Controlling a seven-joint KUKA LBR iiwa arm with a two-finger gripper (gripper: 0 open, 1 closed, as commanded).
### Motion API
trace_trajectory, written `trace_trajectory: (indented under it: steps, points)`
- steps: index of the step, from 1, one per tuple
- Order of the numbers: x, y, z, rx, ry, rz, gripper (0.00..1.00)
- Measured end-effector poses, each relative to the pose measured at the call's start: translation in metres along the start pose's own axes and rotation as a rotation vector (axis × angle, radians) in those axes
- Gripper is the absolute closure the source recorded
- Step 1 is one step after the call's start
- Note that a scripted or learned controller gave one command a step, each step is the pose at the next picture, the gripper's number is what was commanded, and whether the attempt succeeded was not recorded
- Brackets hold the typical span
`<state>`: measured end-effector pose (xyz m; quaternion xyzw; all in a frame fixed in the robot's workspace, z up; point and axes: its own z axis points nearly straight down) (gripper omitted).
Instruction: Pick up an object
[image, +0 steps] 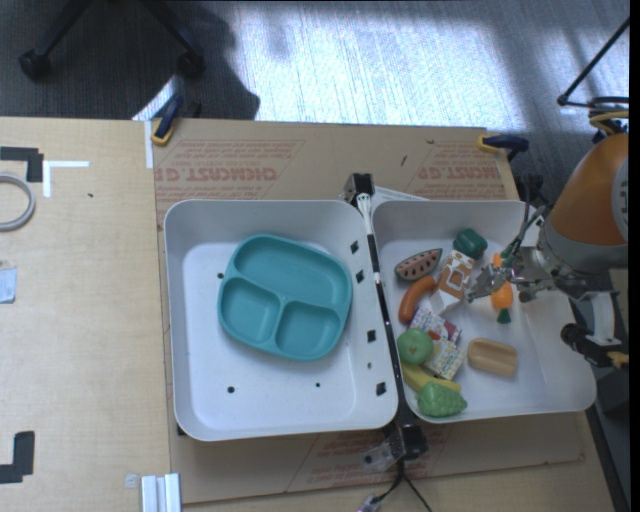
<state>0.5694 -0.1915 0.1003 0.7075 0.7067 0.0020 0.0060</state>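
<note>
At right of frame, the gripper (493, 283) sat low in the right bin (560, 385) beside a carrot (503, 297); whether it gripped anything, I cannot tell. A teal plate (285, 297) lay in the left bin (200, 390).

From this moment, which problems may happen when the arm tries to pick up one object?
The gripper sits low among crowded toys in the right bin. It may pinch the orange carton together with the carrot, or push both aside. The bin's far wall is also close, so the arm might bump it.

Claw (487, 285) over toy-filled right bin (560, 395)
</note>
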Motion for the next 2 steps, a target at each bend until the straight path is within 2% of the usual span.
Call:
trace_trajectory:
  steps: [1,2]
  points:
    - [0.001,0.0,-0.009,0.001,0.001,0.0,1.0]
    - [0.041,-0.055,-0.12,0.01,0.005,-0.003,1.0]
